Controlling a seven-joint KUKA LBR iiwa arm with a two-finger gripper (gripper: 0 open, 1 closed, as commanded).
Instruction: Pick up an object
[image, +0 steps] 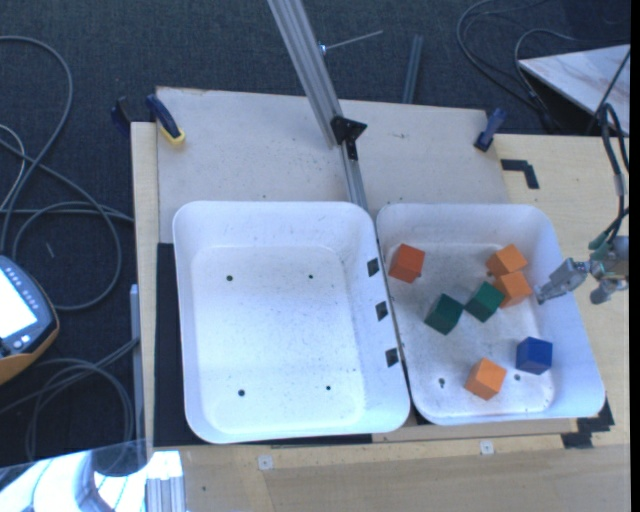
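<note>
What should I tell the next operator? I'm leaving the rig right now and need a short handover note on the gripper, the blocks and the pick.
Gripper: at the right bin's right rim, holding nothing that the view shows; finger state cannot be told.
Blocks, all lying in the right bin: orange block near its left wall, two orange blocks close together by the gripper, two green blocks mid-bin, a blue block and another orange one toward the near edge.
Left bin: beside it, across the shared wall.
Done: no pick yet.
Left: grasp and lift one block.
</note>
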